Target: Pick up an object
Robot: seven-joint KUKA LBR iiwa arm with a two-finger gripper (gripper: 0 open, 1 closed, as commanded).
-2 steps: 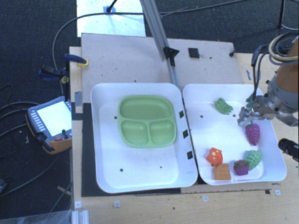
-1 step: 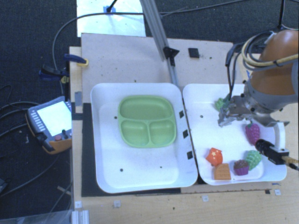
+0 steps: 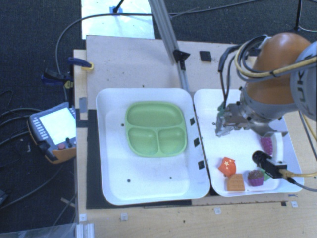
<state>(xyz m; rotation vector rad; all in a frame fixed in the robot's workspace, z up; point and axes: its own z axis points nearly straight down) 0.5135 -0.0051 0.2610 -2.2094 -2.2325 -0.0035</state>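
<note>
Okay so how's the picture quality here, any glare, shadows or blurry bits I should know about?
Camera view: even overhead light; strong glare washes out the pale sheet at the top; the white bins run bright but keep their edges; soft shadow sits under the arm on the right bin; the gripper looks slightly soft, and the small toys lack fine detail.

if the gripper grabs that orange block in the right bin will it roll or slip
The orange block looks flat-sided and squat, so it probably won't roll. It seems small and likely light. It sits close to the red piece and purple piece, so a push may nudge them.
</note>
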